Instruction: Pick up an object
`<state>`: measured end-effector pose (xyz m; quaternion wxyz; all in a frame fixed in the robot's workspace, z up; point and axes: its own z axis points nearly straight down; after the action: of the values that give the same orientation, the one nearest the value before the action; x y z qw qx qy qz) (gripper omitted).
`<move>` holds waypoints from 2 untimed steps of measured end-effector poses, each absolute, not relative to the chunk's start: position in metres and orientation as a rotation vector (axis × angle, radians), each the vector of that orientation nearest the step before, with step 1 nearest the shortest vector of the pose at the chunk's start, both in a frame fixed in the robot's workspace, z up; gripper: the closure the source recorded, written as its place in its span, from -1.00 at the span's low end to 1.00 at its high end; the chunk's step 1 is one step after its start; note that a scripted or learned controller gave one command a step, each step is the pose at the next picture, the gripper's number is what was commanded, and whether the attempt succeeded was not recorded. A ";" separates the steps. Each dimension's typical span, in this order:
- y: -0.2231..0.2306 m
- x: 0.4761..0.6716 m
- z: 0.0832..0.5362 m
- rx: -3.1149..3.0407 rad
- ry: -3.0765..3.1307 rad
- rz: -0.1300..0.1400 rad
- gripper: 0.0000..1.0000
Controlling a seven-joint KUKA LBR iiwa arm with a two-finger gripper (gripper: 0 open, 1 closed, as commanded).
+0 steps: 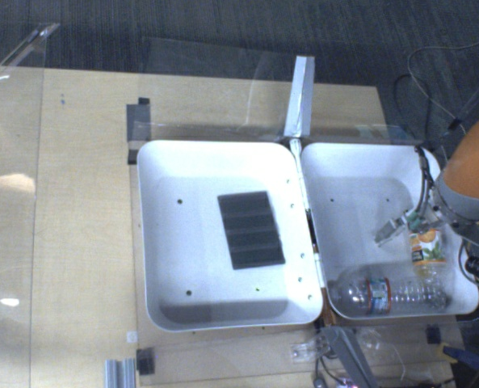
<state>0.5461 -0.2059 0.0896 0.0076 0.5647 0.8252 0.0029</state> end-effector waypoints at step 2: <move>-0.206 0.546 0.090 1.766 2.580 0.009 -1.00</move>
<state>0.5461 -0.2059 0.0896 0.0076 0.5647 0.8252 0.0029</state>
